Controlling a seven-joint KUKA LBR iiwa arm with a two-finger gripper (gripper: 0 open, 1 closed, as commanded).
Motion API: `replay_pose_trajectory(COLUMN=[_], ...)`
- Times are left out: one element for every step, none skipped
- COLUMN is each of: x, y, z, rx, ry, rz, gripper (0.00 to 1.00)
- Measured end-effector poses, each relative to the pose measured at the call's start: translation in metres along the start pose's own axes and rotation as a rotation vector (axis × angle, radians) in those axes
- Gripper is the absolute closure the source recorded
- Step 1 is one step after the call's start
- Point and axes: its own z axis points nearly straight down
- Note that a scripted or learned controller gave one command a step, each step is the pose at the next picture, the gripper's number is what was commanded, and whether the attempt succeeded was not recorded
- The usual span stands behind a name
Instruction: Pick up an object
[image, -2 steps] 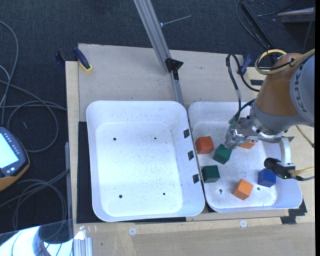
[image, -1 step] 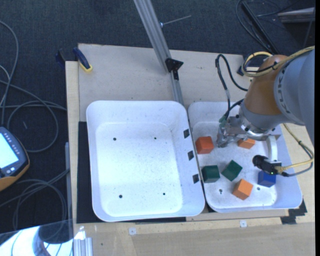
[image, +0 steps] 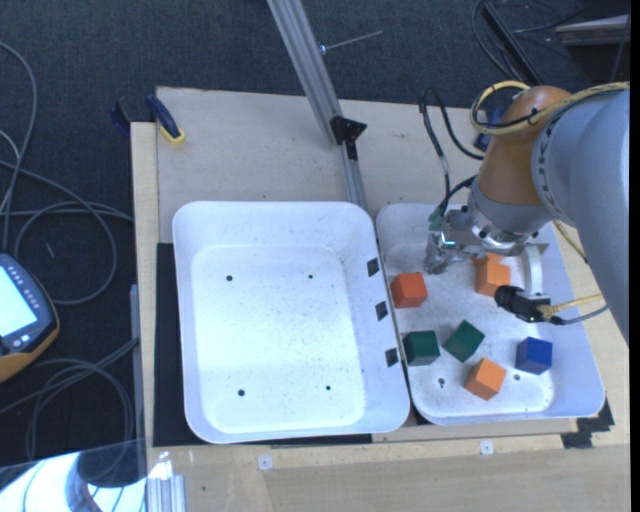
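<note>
The right bin (image: 570, 395) holds several blocks. An orange-red block (image: 408, 290) lies near its left wall. An orange block (image: 492, 274) sits partly under the wrist. Two green blocks (image: 421, 347) (image: 464, 340) lie side by side toward the front, with a small orange block (image: 485, 378) and a blue block (image: 534, 355) to their right. My gripper (image: 438, 256) hangs low over the back left of this bin, just up and right of the orange-red block. No block shows in it.
The left bin (image: 190, 230) lies beside the right one, with black clips (image: 381, 310) along the shared wall. A metal pole (image: 318, 85) slants up from the back. A black and yellow cable (image: 545, 308) trails off the wrist over the bin.
</note>
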Motion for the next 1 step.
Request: replay_pose_trajectory(x=[-0.0031], y=[0.0055], z=[-0.0479], rx=[-0.003], ry=[-0.001], rz=[0.001], gripper=[1.00])
